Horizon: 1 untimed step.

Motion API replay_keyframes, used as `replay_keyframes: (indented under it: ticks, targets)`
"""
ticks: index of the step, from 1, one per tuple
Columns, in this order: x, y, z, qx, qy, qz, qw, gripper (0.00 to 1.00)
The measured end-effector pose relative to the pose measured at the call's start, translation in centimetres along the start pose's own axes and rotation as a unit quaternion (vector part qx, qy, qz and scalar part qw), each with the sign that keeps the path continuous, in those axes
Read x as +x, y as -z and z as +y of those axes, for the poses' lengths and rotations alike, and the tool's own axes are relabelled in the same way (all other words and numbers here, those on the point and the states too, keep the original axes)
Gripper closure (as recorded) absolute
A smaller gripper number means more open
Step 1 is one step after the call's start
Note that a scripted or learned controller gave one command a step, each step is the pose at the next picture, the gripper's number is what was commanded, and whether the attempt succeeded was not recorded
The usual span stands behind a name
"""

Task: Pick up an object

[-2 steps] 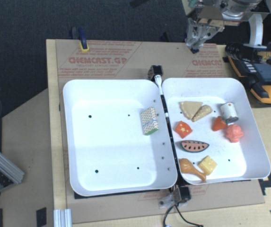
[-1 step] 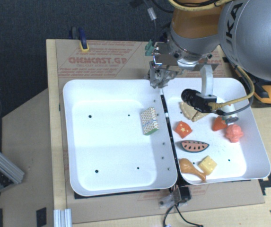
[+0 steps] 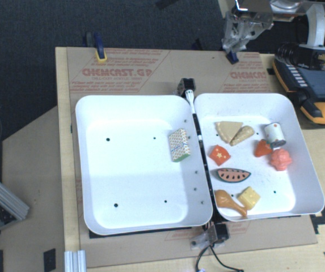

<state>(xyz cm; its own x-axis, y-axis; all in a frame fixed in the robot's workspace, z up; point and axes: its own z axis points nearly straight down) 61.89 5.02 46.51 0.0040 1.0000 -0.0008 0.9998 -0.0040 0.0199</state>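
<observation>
My gripper (image 3: 236, 38) hangs high over the back edge of the bench, beyond the right bin (image 3: 298, 115), open with nothing between its fingers. In that bin lie a beige wedge (image 3: 228, 130), a second tan wedge (image 3: 243, 135), a white can (image 3: 274, 134), a red strawberry (image 3: 262, 148), a pink lump (image 3: 281, 160), an orange-red cube (image 3: 219, 153), a watermelon slice (image 3: 233, 175), a yellow block (image 3: 249, 197) and a tan drumstick (image 3: 229, 201). A green-and-white patterned block (image 3: 178, 145) lies in the left bin (image 3: 94, 118), near its right wall.
The bins sit on a cardboard sheet (image 3: 122, 69) held by a blue clamp (image 3: 99, 46). A black divider (image 3: 196, 130) with clips runs between the bins. Black and orange equipment (image 3: 312, 84) stands at the right. A metal rail (image 3: 3, 194) lies at the left.
</observation>
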Motion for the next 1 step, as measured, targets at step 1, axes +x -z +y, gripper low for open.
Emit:
replay_keyframes:
  ticks: [1]
  targets:
    - [9.88,-15.93,-3.74,0.018,0.007,0.001,0.9998,1.00]
